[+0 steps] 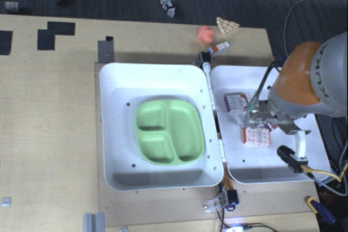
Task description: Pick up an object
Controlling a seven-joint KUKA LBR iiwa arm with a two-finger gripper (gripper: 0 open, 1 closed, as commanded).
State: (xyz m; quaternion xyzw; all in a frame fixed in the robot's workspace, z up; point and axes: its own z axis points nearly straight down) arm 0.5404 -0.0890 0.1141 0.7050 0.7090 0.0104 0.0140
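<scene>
Fixed overhead view of the table (49, 117) with two shallow white bins side by side. The left bin (117, 133) carries a green divided plate (169, 130), lying flat near its middle with its compartments facing up. The right bin (310, 133) holds the loose items offered for picking: a small red-and-white packet (256, 137) near the bin's middle and a smaller printed packet (235, 101) nearer the bin's far edge, the two apart from each other. The arm reaches in from the right and its hand (260, 117) hangs low just above the red-and-white packet, probably the chosen target. Whether the hand is spread or pressed together cannot be told; the wrist hides it. The packet lies flat, roughly rectangular, its long axis seemingly running across the bin, left to right.
</scene>
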